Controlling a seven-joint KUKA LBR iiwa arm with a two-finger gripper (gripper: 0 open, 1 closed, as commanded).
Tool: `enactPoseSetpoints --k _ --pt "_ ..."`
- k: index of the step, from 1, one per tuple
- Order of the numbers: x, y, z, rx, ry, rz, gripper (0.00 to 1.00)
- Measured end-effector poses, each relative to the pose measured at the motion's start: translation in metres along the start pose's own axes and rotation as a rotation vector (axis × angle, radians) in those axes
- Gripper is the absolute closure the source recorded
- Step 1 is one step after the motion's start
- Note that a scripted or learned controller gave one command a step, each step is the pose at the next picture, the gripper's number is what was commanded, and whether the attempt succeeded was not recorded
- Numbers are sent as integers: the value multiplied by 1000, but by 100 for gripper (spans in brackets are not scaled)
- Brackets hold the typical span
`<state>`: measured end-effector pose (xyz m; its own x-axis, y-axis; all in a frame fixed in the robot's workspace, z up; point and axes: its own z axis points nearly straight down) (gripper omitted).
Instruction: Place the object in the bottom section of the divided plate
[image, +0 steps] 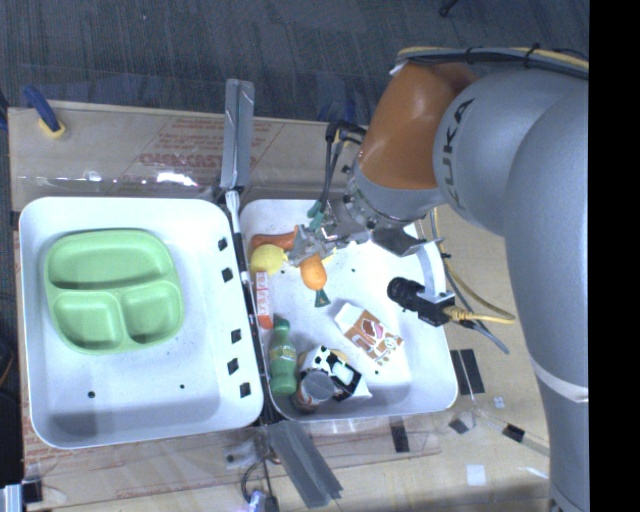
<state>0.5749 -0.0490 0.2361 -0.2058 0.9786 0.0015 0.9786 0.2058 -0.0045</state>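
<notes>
The green divided plate (112, 288) lies in the left bin (60, 410); one long section is at the top and two smaller ones are below. My gripper (318, 240) hangs over the upper left of the right bin (432, 392). A small orange toy fruit with a green stem (314, 272) sits directly under its tip and touches or nearly touches it. A yellow lemon (268, 260) and an orange carrot-like piece (272, 241) lie just to its left.
Lower in the right bin are a green bottle (283, 356), a dark can (312, 388), a black-and-white item (338, 368), a printed white box (371, 333) and a red-orange stick (263, 299). A black cylinder (412, 296) on the arm juts over the bin's right side.
</notes>
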Motion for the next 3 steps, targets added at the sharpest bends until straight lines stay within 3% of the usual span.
enactPoseSetpoints --k 1,2,3 --pt "75 73 2 -2 -1 -20 100" --pt "66 97 35 -4 -3 -103 100" --pt "145 114 36 -5 -2 -82 100"
